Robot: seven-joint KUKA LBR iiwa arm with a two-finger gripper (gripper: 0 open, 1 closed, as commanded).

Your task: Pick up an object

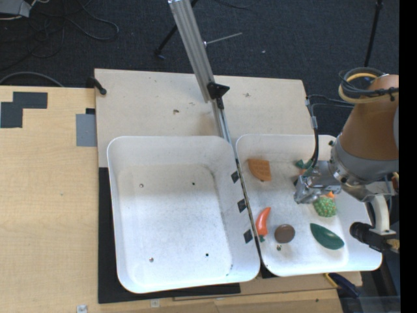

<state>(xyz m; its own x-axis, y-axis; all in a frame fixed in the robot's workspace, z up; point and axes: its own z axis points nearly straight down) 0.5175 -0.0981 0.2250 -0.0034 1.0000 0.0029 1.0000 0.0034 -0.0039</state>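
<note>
The right bin (287, 145) holds an orange-brown block (260, 169) near its back left. A red-orange pepper-shaped piece (262, 221) lies by the divider, and a brown round piece (284, 233) sits beside it. A dark green flat leaf-shaped piece (326, 236) rests near the front right. A light green bumpy ball (325, 207) sits right under the arm's wrist. My gripper (307, 192) is low in the right bin, just left of that ball. A small teal piece (301, 164) shows behind the gripper.
The left bin (130, 150) is a shallow white tray with dark specks on its floor. A grey metal rail (195, 44) slants down from the back onto the divider between the bins. The arm's orange band (368, 132) overhangs the right bin's far right side.
</note>
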